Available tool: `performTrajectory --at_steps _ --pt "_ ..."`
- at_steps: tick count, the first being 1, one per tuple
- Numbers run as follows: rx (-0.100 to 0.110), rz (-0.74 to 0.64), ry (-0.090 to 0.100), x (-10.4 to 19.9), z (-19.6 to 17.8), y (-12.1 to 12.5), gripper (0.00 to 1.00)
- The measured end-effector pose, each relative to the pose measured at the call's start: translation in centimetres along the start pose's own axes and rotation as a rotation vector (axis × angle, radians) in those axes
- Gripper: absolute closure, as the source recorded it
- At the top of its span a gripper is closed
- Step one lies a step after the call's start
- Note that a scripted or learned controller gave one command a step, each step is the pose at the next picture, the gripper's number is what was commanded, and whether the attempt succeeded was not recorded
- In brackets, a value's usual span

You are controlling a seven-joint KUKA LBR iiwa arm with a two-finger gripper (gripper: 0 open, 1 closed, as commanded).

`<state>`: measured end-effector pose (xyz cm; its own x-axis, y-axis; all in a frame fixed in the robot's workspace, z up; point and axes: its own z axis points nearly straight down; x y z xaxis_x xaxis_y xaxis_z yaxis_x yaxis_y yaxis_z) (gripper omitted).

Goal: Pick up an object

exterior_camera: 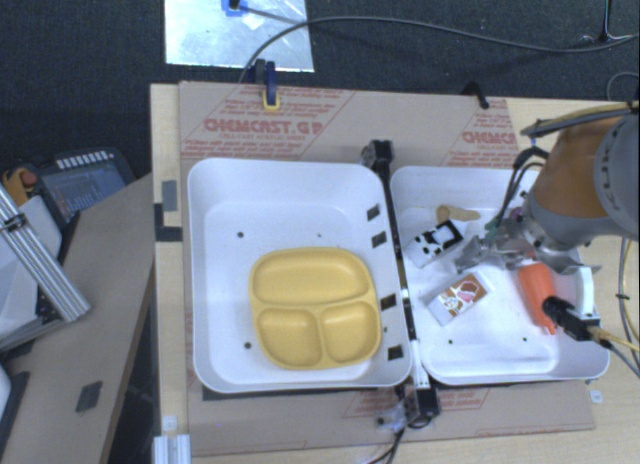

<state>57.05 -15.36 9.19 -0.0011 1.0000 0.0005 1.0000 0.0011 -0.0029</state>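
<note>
Setting: a bench with a cardboard sheet (300,117) under two shallow white bins, dark floor beyond.

Item 1, candidate picks, all in the right bin (440,357). We list a small printed packet (460,298) near the bin's centre; a black-and-white piece (436,242) at its 11 o'clock; a tan piece (458,214) further along toward 12; and an orange object (537,292) at the packet's 3 o'clock.

Item 2, the gripper (487,250), lying between the black-and-white piece and the packet. Whether its claw is wide, narrow or closed on anything, we cannot tell; the metalwork blurs together there.

Item 3, the left bin (215,252), holding a yellow divided tray (314,306).

Risks, as we judge them: the packet lies flat, so fingers may slide over it and close on nothing. The things sit close together, so a descent may nudge a neighbour instead.

Clearance: open floor at the right bin's 6 o'clock; the divider between bins at 9 o'clock limits travel.
</note>
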Motion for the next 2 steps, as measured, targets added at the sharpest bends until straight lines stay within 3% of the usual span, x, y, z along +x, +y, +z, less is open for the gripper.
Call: performTrajectory --at_steps 1,2 --pt "-0.003 0.000 -0.001 0.0 0.7 0.1 0.00" --pt "-0.006 0.000 -0.002 0.0 -0.4 0.2 1.00"
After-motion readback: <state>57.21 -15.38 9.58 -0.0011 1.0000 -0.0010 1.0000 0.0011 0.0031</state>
